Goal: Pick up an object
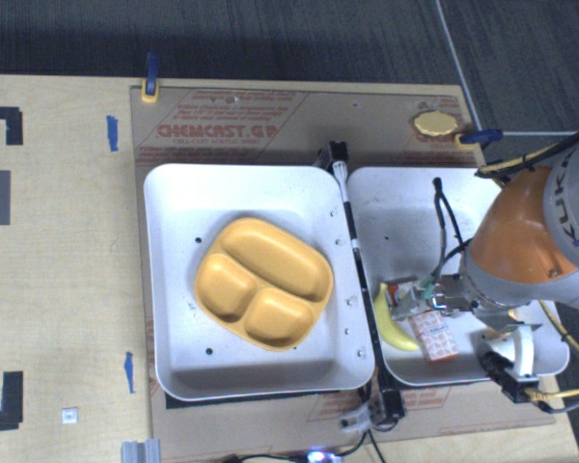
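The left bin [169,258] holds a yellow three-compartment plate [262,283] lying in its middle. In the right bin [405,201], a yellow banana [393,328] lies along the left wall near the front. A small white and red packet [434,337] rests just right of the banana. My gripper [427,295] reaches down at the front left of this bin, right above the packet and the banana's upper end. The wrist and its cables hide the gripper's tips. The orange band of the arm [521,234] covers the bin's right half.
A black divider [352,249] runs between the two bins. Both bins sit on a cardboard sheet [232,123] with a small gold disc [436,123] at its back right. A black and white fitting [510,360] hangs by the right bin's front corner.
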Motion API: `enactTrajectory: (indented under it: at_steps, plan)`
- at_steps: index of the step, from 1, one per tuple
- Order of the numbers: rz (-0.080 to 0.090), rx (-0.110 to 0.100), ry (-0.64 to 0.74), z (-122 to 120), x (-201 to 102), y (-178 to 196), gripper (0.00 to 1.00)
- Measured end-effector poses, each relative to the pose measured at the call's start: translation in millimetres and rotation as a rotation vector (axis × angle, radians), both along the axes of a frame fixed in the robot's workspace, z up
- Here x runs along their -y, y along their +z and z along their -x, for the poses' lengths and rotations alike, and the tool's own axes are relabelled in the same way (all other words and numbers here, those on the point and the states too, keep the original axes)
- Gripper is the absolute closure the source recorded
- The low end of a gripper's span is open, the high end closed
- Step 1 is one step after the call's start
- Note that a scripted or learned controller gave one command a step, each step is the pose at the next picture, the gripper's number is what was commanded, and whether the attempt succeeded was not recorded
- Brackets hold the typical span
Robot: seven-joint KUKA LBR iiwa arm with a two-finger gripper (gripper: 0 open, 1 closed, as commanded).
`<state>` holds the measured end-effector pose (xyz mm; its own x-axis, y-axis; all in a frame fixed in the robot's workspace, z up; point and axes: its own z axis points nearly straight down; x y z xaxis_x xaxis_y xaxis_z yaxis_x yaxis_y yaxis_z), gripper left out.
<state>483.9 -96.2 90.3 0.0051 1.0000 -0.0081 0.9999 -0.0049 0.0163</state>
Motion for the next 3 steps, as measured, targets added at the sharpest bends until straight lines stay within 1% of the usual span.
enactTrajectory:
  at_steps: [1, 2, 3]
  plan:
    - [-0.002, 0.006, 0.003, -2, -3, 10, 1.0]
    - [-0.004, -0.01, 0.003, 3, 69, -4, 1.0]
    - [-0.008, -0.015, 0.006, -28, -5, 8, 1.0]
